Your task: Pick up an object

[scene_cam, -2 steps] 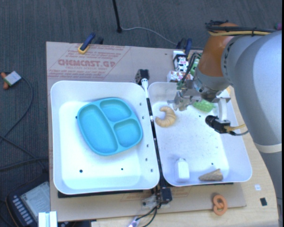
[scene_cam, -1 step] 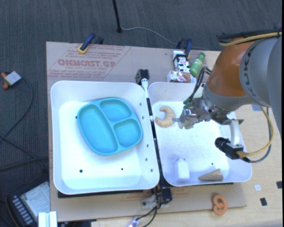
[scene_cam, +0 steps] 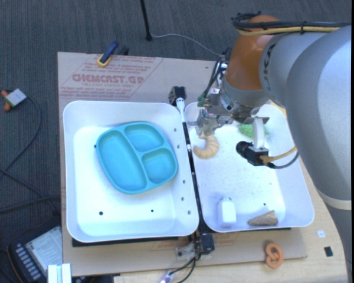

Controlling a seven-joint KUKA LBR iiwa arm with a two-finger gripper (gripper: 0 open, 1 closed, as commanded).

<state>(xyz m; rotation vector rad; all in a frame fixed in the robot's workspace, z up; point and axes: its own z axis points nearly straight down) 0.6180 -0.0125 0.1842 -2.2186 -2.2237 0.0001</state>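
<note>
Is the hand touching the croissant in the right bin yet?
Cannot tell. In the camera view the hand sits right over the top end of the croissant, and their outlines meet, but the slanted angle hides any contact or gap.

A dark grey carpet (scene_cam: 59,16) with a fine ribbed weave covers the floor around the brown cardboard sheet (scene_cam: 124,78) printed with red lettering. Beyond the sheet's far edge a thin black pole (scene_cam: 144,10) rises from the carpet. Left of the sheet, black cables (scene_cam: 6,158) loop across the carpet. Light is even and soft.
</note>
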